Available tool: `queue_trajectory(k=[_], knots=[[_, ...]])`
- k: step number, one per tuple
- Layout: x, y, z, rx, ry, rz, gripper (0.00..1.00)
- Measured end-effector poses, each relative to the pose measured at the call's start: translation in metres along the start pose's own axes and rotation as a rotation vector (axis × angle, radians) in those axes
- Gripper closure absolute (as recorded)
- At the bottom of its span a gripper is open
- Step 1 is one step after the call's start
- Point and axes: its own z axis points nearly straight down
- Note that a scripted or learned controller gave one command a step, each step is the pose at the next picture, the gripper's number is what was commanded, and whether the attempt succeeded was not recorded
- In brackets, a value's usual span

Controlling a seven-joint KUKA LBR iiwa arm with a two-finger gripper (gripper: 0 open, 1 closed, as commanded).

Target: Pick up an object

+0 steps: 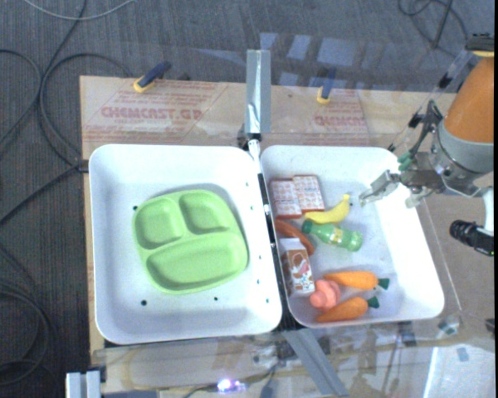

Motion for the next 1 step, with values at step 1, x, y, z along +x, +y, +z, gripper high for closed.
queue_trajectory(k=[1], knots=[[0.0086, 0.0361, 0.0271, 0.001, 0.000, 0.080, 0.00]])
